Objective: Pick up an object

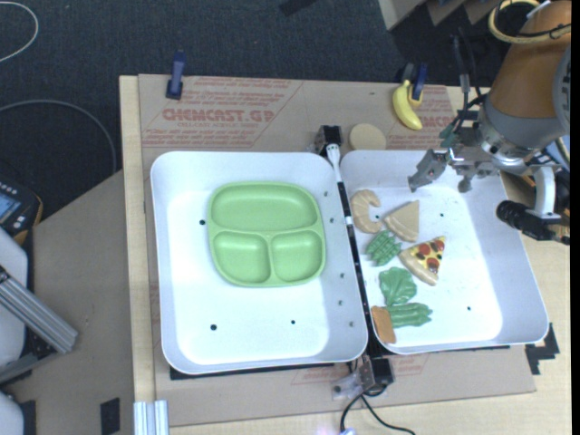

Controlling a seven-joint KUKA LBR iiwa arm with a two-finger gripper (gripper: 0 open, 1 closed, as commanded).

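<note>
We see the gripper (446, 172) w/ fingers spread, holding nothing, above the right bin (507, 279); toy foods (403, 261) sit packed together, so we risk a slip or double-grab.

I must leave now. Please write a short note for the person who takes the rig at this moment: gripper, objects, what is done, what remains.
Gripper: open, holding nothing, poised over the far end of the right bin.
Objects: all lie along the right bin's left side: a bitten cookie, a tan wedge, a pizza slice, green leafy pieces and an orange piece at the near end.
The left bin bears a green divided plate.
A banana lies on the board outside the bins.
Done: nothing picked yet.
Left: descend on one object, close, lift.
</note>
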